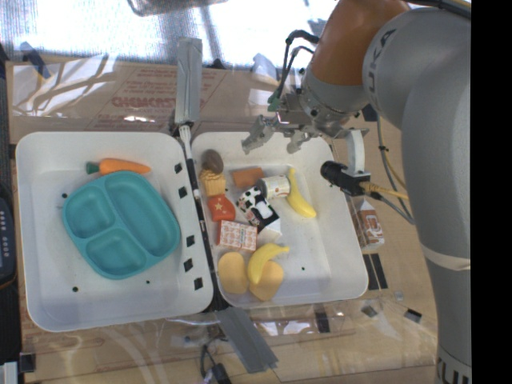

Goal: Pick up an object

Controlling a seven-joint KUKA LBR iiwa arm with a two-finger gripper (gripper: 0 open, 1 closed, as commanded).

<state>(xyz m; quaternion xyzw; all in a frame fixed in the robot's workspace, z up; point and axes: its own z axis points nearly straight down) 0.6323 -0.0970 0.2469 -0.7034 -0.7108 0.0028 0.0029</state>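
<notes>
My gripper (pixel 276 141) hangs over the far edge of the right bin (pixel 336 254), its two grey fingers (pixel 256 138) spread apart with nothing between them. Just below it in that bin lie a brown sausage (pixel 246 176), a small white cup (pixel 275 187), a yellow banana (pixel 300 201) and a black-and-white cow toy (pixel 258 206). Further toward the front are a red piece (pixel 222 208), a patterned box (pixel 238 235), a second banana (pixel 264 261) and two yellow-orange lumps (pixel 233 272).
The left bin (pixel 48 294) holds a teal divided plate (pixel 120 223) and an orange carrot (pixel 120 166) behind it. A black-clipped divider (pixel 192 206) separates the bins. The grey arm (pixel 416 94) fills the right side. Cardboard (pixel 128 94) lies beyond the bins.
</notes>
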